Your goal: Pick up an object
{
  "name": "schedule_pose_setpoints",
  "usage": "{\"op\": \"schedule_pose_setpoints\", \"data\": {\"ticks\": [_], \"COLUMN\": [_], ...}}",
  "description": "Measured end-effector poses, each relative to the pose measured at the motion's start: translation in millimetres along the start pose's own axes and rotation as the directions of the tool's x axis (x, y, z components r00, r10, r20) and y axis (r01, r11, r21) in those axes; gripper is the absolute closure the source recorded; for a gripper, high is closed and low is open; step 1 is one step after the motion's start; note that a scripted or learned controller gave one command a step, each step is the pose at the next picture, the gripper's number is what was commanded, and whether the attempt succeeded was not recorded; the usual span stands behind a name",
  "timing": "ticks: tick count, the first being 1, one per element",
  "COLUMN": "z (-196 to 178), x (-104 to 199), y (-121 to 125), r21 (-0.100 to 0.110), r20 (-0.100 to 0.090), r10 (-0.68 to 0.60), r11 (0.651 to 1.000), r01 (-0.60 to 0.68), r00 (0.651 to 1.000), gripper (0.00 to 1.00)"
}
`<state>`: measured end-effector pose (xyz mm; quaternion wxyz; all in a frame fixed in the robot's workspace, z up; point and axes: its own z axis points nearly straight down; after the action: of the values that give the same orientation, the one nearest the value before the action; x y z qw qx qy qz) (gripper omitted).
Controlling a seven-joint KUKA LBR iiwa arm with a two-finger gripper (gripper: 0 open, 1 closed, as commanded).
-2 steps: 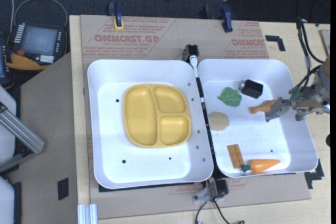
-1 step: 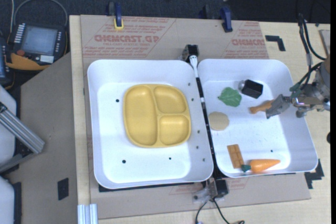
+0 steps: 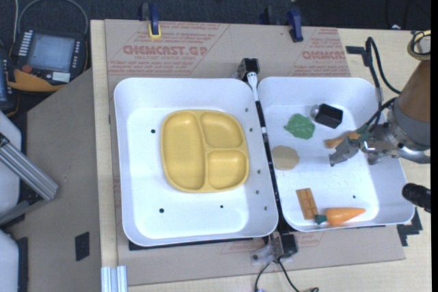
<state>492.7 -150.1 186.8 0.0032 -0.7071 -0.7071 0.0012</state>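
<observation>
Reaching in from the right, the arm [image 3: 417, 113] carries its hand [image 3: 345, 149] low over the right bin [image 3: 356, 89]. I cannot tell the hand's state; it is small and dark against the white floor, and nothing can be made out in its hold.

Nearest candidate: a small orange piece [image 3: 333, 142] just beside the hand, on the bin floor. Too small to judge shape or heading.

Clearer target: toy carrot [image 3: 342, 215] near the bin's front wall. Long axis runs roughly left to right, green stub at left, tip pointing right and tilted slightly away from the wall. Probably light, stiff plastic, smooth and apt to roll; best taken across the thick middle, square to the axis.

Brown block [image 3: 306, 202] just beside the carrot's stub, long axis running front to back; likely rigid, flat-sided, easy to pinch across its width.

Also in the right bin: tan disc [image 3: 285, 158], green lump [image 3: 300, 126], black block [image 3: 329, 115], well apart from one another.

Left bin [image 3: 130, 147] holds a yellow divided tray [image 3: 204, 150].
</observation>
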Motion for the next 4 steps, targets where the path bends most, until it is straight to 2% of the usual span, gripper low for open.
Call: {"op": "schedule_pose_setpoints", "data": {"ticks": [1, 2, 3, 4], "z": [62.6, 104.7, 92.1, 48.5], "x": [3.8, 4.2, 3.7, 3.4], "y": [-5.4, -5.9, -4.9, 0.9], "r21": [0.002, -0.002, -0.007, -0.012], "r20": [0.0, 0.001, 0.004, 0.005], "r10": [0.0, 0.001, 0.001, -0.001], "r11": [1.0, 1.0, 1.0, 1.0], "r01": [0.0, -0.001, -0.001, 0.001], "r00": [1.0, 1.0, 1.0, 1.0], "gripper": [0.0, 0.0, 1.0, 1.0]}}
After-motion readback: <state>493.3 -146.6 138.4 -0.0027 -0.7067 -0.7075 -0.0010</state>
